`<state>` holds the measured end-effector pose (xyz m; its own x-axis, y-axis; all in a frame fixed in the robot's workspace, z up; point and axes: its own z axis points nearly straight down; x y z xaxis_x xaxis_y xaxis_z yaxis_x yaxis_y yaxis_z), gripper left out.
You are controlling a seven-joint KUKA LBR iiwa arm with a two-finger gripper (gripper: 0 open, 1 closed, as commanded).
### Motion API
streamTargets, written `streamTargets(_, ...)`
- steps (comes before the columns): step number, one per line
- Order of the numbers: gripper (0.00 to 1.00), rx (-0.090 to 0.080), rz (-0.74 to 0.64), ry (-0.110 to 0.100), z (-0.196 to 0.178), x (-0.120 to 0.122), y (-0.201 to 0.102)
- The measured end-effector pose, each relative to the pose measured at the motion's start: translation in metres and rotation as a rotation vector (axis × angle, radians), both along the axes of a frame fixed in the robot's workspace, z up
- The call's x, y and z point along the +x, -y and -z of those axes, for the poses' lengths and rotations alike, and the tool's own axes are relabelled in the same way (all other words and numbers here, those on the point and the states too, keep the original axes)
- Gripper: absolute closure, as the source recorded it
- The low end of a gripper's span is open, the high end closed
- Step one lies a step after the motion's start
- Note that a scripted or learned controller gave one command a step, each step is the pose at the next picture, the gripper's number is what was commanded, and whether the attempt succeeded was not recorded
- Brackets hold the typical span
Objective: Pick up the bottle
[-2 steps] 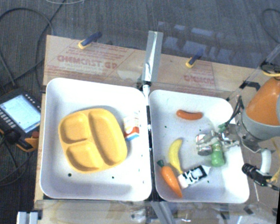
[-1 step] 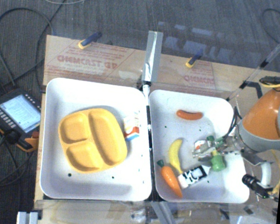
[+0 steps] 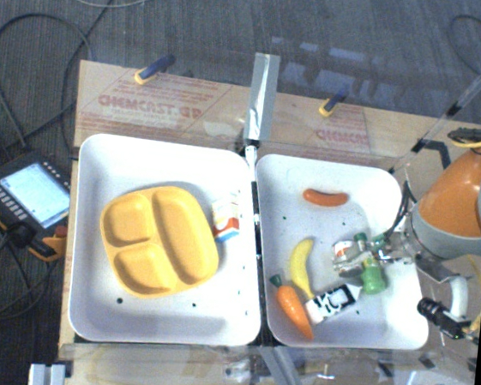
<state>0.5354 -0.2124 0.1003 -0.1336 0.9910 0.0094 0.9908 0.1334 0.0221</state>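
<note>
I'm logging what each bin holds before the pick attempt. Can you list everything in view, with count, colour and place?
Bins: two, white, side by side on the bench.
Divided plate: one, yellow, left bin.
Small carton: one, white with red and blue, left bin, by the plate's right edge.
Sausage: one, orange-red, right bin, far side.
Banana: one, yellow, right bin, middle.
Carrot: one, orange, green top, right bin, near edge.
Bottle: one, black and white label, beside the carrot.
Pendant: one, orange and black, floor left.
Gripper: one, green-tipped, over right bin.
</note>
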Motion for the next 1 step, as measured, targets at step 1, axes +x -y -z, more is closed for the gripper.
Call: streamTargets(1,1.0,-0.014,0.053,-0.028,-0.1362,0.0516,-0.0246)
